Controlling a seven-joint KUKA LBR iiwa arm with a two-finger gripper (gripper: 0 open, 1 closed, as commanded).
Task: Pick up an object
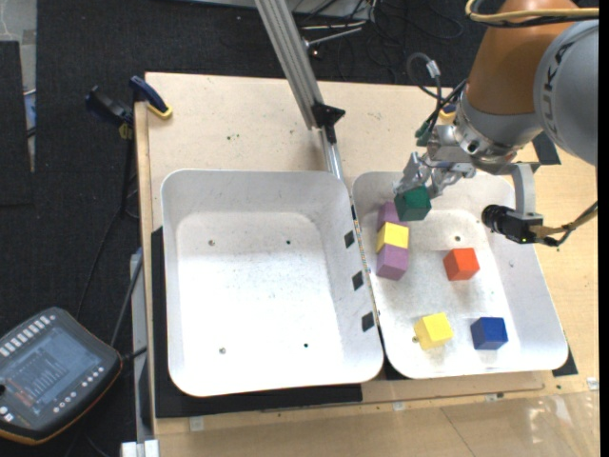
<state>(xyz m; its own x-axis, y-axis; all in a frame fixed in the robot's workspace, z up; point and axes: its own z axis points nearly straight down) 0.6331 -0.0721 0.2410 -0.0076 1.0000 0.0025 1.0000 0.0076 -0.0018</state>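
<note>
My gripper [416, 190] hangs over the back left part of the right bin [533, 284], shut on a dark green cube [413, 204] that sits between its fingers, lifted above the bin floor. Just below and left of it lies a purple block [392, 260] with a yellow cube [392, 236] resting on it. An orange cube [461, 264] sits in the middle of the right bin. Near the bin's front stand a second yellow cube [435, 329] and a blue cube [488, 332].
The left bin [181, 255] lies beside the right one. A slanted metal pole [290, 50] rises from the back between the bins. A black cable and connector [509, 222] hang at the right bin's right rim. A pendant [48, 374] lies front left.
</note>
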